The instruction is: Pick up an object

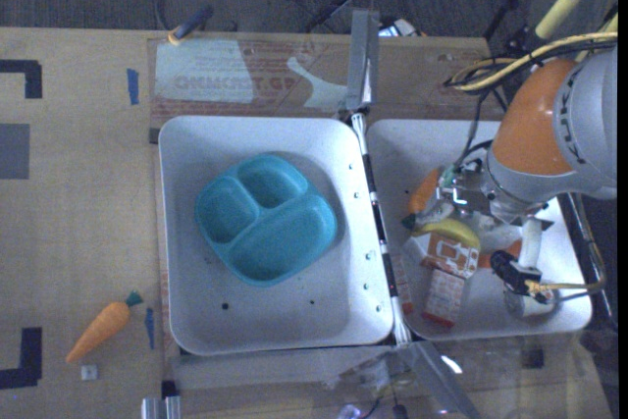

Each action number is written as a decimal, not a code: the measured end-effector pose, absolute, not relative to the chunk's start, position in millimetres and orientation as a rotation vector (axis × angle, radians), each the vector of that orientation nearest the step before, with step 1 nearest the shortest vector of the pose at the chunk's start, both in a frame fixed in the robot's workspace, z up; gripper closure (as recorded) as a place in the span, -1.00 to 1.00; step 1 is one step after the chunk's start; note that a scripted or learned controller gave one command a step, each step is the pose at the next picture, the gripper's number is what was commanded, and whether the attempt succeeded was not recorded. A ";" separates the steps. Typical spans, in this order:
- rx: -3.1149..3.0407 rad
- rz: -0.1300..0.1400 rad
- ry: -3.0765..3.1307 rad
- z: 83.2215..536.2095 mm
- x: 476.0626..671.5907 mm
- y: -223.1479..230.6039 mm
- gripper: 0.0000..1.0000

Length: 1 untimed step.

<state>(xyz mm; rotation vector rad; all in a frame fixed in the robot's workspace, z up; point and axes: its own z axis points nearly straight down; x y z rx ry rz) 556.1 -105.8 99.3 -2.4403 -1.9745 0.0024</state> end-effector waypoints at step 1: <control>-2.444 -0.004 -1.975 110.4 557.7 -105.7 1.00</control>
